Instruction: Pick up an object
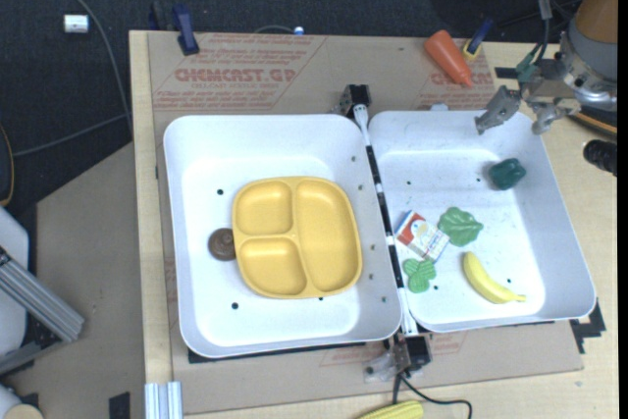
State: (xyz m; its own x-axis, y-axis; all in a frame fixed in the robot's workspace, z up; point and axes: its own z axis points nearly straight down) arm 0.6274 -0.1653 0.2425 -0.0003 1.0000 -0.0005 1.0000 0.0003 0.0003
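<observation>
1. Your tool (518, 111) is hanging over the far right corner of the right bin (559, 211), its two fingers spread apart and grasping nothing.
2. The nearest thing for you to pick is the dark green lump (506, 174), which is lying on the bin floor just below the tool as the camera sees it, toward the near edge and slightly to the left.
3. Further toward you, the leafy green piece (459, 226), the small carton (420, 235) and the banana (489, 279) are sitting well apart from the tool. The banana's long axis is running diagonally, from upper left to lower right.
4. The arm is being cut off at the right edge, so you are not seeing its wrist angle. The tool's height above the bin is hard to judge from this slant.
5. In the left bin (186, 211), a brown disc (222, 244) is partly tucked under the yellow tray (294, 236).
</observation>
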